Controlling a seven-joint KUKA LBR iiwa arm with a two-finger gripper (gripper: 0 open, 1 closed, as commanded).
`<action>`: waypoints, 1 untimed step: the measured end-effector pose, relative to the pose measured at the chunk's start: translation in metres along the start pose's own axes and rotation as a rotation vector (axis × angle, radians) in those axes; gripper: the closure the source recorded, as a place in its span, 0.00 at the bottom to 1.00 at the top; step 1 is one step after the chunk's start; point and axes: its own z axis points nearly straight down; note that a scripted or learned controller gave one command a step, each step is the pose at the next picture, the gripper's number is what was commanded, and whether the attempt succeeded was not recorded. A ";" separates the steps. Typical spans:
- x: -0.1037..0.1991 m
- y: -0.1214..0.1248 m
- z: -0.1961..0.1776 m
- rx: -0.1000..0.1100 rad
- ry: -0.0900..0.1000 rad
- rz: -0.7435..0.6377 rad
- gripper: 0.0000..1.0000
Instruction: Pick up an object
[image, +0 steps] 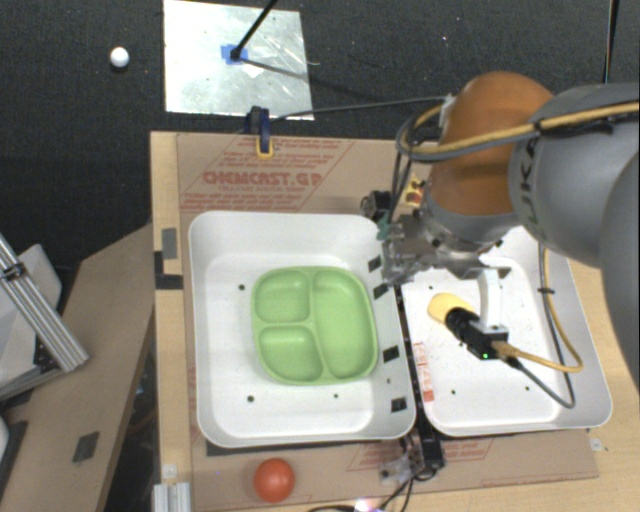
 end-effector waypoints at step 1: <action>0.046 -0.003 0.010 0.000 -0.001 0.001 1.00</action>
